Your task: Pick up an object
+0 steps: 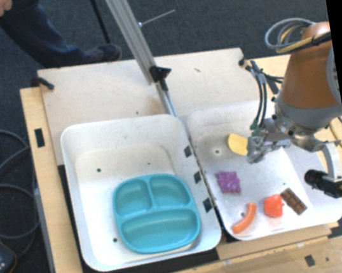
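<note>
Yellow and rounded, the small piece (236, 143) lay on the floor of the right bin (220, 118), toward its far side. The gripper (255, 152) hung low just beside it, on the side the arm came from. They were so close that I could not tell whether they touched, nor whether the gripper was spread or closed. Above it rose the arm (308, 88), its orange band bulking over the bin's right edge.

Nearer to me in the same bin sat a purple lump (228, 182), apart from the yellow piece. Along the near wall lay a row of three things: an orange carrot-shaped thing (244, 217), curved and lying flat, a red-orange lump (273, 206) just beside it, and a brown block (293, 201) close on that lump's right.

The left bin (96, 151) held one thing, a teal divided plate (155, 213) with three compartments, resting flat in its near half. Both bins stood side by side on the pale bench (105, 88). A metal pole (132, 33) slanted up from the gap between them at the far side. Beyond the bench, on the dark floor, stood someone in dark trousers, one shoe (96, 53) near the bench's back edge.
</note>
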### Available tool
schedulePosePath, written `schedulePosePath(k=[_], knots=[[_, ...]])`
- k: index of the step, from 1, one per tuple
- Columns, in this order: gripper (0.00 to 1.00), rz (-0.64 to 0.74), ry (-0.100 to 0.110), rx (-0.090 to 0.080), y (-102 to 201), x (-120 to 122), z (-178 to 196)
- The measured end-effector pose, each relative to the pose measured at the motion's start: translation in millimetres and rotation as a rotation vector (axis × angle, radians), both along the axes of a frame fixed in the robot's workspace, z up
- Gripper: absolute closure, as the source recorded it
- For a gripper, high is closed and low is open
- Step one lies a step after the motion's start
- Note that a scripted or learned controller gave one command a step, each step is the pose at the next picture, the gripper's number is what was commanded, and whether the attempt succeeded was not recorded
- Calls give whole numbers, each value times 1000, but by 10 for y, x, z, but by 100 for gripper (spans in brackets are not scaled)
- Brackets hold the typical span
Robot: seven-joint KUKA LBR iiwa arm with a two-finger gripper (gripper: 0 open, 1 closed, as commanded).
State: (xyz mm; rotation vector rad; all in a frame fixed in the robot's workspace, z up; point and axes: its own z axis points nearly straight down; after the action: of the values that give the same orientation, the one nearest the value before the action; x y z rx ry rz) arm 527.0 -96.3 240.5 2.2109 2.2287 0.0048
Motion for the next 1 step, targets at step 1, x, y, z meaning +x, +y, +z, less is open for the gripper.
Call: schedulePosePath(k=[1], knots=[[100, 0, 1, 0, 477, 144, 61]])
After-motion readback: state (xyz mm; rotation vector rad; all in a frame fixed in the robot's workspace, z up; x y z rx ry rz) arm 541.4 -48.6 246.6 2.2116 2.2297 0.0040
